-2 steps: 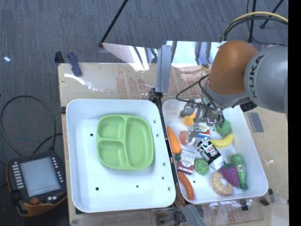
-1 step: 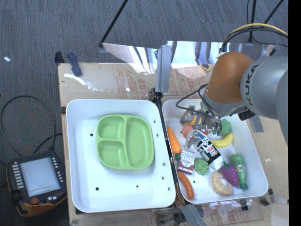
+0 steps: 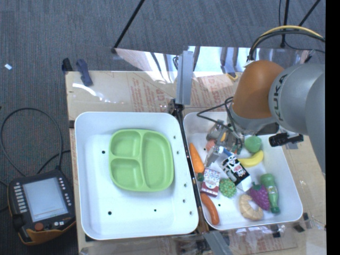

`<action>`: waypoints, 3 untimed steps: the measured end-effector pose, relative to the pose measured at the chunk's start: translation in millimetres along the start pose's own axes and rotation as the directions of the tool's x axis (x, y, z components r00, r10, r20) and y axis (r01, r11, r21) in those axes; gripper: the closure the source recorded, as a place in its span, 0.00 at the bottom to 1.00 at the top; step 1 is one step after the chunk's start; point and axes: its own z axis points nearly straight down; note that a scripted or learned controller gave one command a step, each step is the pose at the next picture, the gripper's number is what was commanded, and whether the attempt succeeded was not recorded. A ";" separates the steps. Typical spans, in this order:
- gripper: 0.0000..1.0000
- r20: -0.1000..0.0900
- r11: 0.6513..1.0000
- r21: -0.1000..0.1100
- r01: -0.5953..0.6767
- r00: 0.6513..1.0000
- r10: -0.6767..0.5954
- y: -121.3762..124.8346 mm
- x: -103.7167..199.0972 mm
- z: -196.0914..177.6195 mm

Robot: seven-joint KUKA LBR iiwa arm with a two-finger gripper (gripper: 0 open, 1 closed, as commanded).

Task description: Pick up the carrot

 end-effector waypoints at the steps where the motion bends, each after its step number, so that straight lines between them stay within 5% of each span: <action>1: 1.00 -0.002 0.998 0.003 -0.056 0.998 0.056 3.0 3.4 -1.9; 2: 1.00 -0.012 0.982 0.003 -0.189 0.982 0.189 -27.0 -7.2 -99.0; 3: 0.00 0.003 0.966 0.001 -0.257 0.966 0.257 -47.1 -17.0 -151.1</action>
